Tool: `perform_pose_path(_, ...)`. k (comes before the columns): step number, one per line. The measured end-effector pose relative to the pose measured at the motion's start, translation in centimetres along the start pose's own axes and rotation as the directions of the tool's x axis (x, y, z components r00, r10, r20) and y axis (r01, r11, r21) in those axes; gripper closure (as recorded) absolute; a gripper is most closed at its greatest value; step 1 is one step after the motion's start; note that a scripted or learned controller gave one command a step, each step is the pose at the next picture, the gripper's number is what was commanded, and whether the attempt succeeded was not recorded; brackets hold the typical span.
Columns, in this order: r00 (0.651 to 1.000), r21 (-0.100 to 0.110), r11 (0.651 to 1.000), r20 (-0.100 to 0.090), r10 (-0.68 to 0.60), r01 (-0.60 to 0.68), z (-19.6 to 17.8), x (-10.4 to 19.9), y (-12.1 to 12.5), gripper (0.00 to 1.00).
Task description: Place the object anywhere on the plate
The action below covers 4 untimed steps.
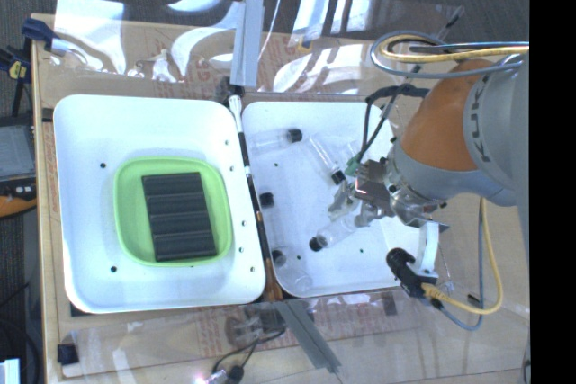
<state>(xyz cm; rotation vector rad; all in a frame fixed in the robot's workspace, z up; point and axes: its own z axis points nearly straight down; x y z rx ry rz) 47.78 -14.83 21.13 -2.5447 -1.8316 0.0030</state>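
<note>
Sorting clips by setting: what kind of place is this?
Probably a robotics lab test bench: a KUKA arm reaching over two white bins, loose cables, and a green plate holding a dark block.

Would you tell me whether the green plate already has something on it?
Yes: a dark ridged block lies flat in the green plate, in the left bin.
</note>
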Motion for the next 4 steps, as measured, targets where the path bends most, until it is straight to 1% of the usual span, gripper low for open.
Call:
perform_pose_path(1, 1.0, 0.0, 1.0, 0.0, 0.0, 0.0, 0.0, 0.0, 0.0, 0.0)
perform_pose_path(2, 0.994, -0.002, 0.994, 0.002, -0.109, 0.109, -4.9, -4.7, 1.4, 0.0)
perform_pose_path(3, 0.992, -0.005, 0.992, 0.002, -0.128, 0.128, -14.1, -5.0, 1.5, 0.0)
perform_pose_path(4, 0.996, -0.005, 0.996, 0.001, -0.088, 0.088, -23.2, -5.3, 1.5, 0.0)
